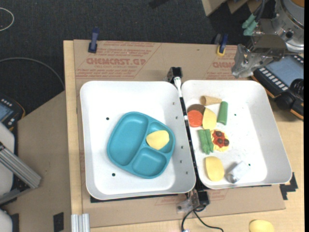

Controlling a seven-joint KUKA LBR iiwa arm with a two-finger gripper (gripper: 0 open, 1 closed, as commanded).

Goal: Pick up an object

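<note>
The gripper (248, 64) is seen above the right bin's (275, 129) far rim; its opening cannot be told; the toy food cluster (212, 127) lies nearer the camera and leftward.

gripper (245, 64) above right bin (270, 129) corner | yellow food (157, 139) on blue plate (126, 146)

Brown board (145, 57): red print "CHEMCAST", twice.

Even overhead light, bright; white bins (96, 178) near glare; soft short shadows; focus slightly soft throughout.
</note>
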